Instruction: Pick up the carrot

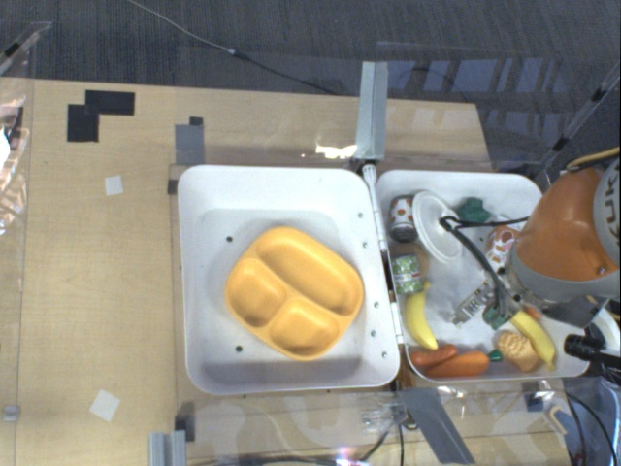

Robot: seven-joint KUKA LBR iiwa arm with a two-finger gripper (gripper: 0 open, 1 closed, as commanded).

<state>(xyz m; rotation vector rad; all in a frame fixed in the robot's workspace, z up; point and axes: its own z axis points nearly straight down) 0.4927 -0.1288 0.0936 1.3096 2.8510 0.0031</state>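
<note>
The orange carrot (464, 364) lies flat along the front wall of the right bin (456, 184), with a reddish piece (431, 355) touching its left end. My gripper (477, 305) hangs over the middle of that bin, above and slightly right of the carrot and apart from it. The arm's orange band (568, 229) covers the bin's right side. Nothing shows in the gripper's grasp.
A yellow divided plate (294, 290) sits in the left bin (209, 362). The right bin also holds a banana (419, 321), a second banana (537, 337), a bread-like piece (515, 349), a small can (402, 218), a green-labelled jar (408, 273), a white cup (435, 225) and a green item (473, 209).
</note>
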